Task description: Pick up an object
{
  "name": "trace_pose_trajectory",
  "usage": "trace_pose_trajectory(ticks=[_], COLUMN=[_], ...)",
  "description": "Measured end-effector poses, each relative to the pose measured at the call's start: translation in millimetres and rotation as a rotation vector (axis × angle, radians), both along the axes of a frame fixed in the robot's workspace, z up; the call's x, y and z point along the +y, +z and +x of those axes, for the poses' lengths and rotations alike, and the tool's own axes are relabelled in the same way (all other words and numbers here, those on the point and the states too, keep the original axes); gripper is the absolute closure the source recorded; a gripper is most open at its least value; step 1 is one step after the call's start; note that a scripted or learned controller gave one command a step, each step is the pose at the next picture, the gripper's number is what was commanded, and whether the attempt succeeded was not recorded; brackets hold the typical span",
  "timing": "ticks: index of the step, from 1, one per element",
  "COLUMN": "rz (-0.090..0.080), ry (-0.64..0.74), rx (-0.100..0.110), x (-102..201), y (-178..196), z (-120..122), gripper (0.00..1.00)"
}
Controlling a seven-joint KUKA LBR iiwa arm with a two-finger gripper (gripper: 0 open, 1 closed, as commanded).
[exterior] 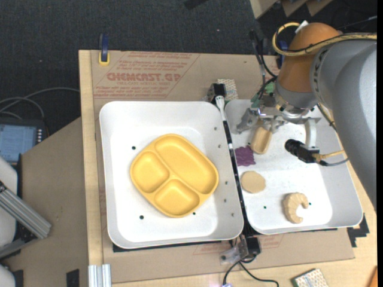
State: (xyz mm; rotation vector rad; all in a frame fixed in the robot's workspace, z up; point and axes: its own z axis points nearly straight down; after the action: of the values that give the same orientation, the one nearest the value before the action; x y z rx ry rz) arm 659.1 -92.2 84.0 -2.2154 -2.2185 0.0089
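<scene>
So right under the gripper (261, 127) there's a tan cylinder-ish block (260, 141), standing a bit tilted in the right bin, though I can't tell if it's touching the fingers. Just below that is a small purple piece (244, 156) lying flat, then a round tan disc (253, 182). A curled tan chunk (294, 207) sits farthest off, toward the bin's lower right.

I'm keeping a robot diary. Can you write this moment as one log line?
gripper: low in right bin, tan block under it, grasp unclear | loose: purple piece, round tan disc, curved tan piece | left bin: yellow tray
</scene>
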Motion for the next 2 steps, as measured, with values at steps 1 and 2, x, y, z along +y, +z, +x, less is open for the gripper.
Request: trace_pose_trajectory(ticks=[1, 2], rz=[-0.001, -0.002], ry=[-0.001, -0.001], rx=[-0.003, -0.014], x=[-1, -4], y=[10, 37], z=[1, 8], gripper=[1.0, 1.0])
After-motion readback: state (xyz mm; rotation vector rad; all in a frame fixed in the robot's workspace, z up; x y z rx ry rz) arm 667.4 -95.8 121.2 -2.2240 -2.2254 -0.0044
